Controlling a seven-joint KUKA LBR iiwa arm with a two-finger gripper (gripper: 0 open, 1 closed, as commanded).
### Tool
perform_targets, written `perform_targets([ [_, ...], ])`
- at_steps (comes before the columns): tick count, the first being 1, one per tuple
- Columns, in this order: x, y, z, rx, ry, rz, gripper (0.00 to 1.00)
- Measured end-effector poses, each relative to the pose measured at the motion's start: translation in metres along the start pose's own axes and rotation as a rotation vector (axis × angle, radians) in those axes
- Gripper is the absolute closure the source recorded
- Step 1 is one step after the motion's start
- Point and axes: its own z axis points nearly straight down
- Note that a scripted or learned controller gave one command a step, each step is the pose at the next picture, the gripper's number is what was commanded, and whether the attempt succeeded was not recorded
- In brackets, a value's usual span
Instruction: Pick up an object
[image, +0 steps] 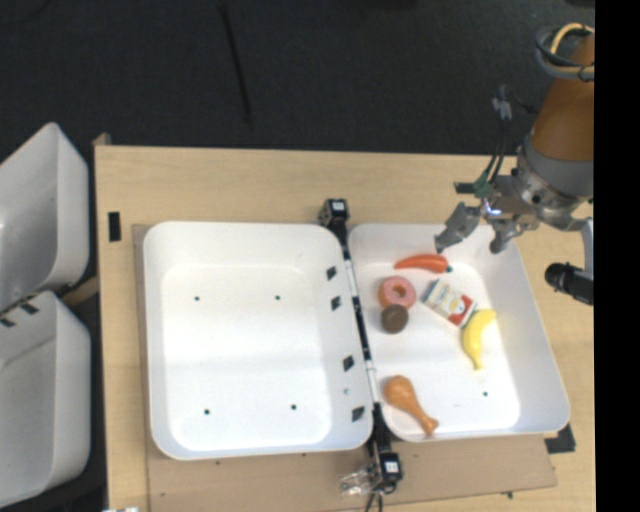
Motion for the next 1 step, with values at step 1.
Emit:
perform_targets([
  [1, -0.0723, -0.045, 0.0895, 0.01, -0.002, 0.008, 0.0],
])
